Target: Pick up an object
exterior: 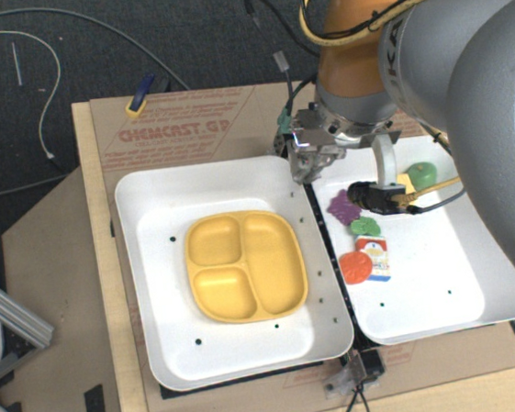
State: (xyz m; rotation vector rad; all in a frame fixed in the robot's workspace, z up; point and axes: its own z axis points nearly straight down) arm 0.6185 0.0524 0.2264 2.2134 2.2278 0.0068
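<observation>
- Right bin (453, 303), near its left wall: small toys in 1 cluster; purple piece (341, 207), green piece (365, 227), red piece (356, 267), touching or nearly.
- Gripper (312, 168) above the bins' divider; open/shut: can't tell.
- Risk: crowded toys, so grab may miss or snag 2.
- Left bin (153, 258): yellow tray (245, 266).

One fixed camera sits above the bench (183, 117) and looks down at a slant, taking in the left bin (163, 350) and the right bin (455, 316) fully, with the arm (461, 48) close at right.
</observation>
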